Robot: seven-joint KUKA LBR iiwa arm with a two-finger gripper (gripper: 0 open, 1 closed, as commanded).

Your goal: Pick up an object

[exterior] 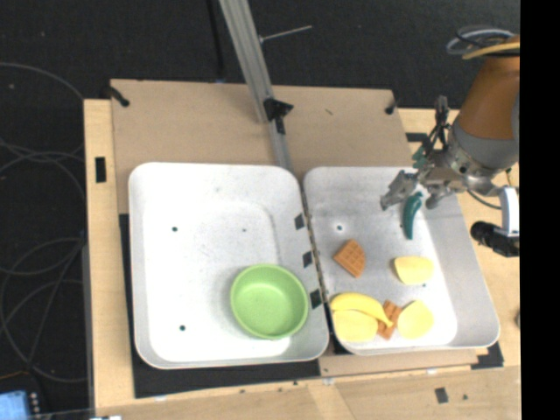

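My gripper [409, 196] hangs over the back part of the right bin [468, 309], below the grey wrist and orange band. A slim teal object [408, 219] lies or hangs right under it, its upper end meeting the gripper; whether it is held is unclear. Further forward in the same bin sit an orange waffle-like piece [350, 258], a pale yellow piece [413, 269], a yellow banana-like piece [353, 315], a small orange piece [388, 317] and another yellow piece [416, 319].
A green bowl [269, 300] sits at the front right of the left bin [175, 199]. A grey metal post [249, 59] rises behind the bins' shared wall. Brown bench board surrounds both bins.
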